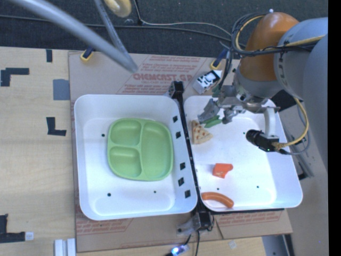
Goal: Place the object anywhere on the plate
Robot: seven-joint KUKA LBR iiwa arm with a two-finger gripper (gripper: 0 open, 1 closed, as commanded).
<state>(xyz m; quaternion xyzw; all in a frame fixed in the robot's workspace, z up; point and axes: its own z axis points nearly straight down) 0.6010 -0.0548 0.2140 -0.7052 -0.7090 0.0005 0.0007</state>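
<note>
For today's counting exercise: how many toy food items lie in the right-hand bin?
3, maybe 4. A pizza slice by the left wall, an orange chunk mid-bin, a sausage at the front edge. Something green sits under the pincer, partly hidden.

This is a robotics lab test bench. Two white bins (85,159) sit on taped cardboard (160,73) on a wood bench (32,159) marked with black tape, with loose cables (176,28) behind and an industrial arm (298,52).
</note>
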